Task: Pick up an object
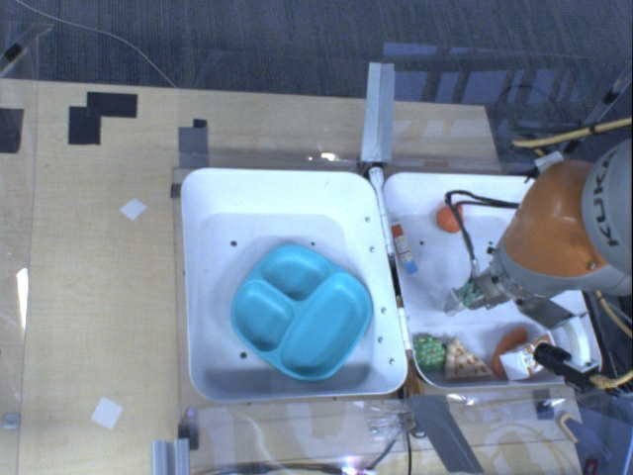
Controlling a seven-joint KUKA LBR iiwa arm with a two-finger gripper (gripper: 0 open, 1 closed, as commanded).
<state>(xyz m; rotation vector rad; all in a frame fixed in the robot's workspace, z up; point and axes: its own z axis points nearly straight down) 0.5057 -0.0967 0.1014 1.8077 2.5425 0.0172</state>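
The table (89,295) carries 2 white bins — the left bin (208,265) holds a blue 3-compartment plate (302,312), the right bin (420,206) a marker (401,248), an orange ball (449,219) and a green object (429,349) — with the end effector (473,293) low over the right bin's middle, its state indiscernible.

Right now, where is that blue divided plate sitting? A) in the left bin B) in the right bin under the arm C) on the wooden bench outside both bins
A: the blue divided plate lies on the floor of the left bin, away from the arm over the right bin.
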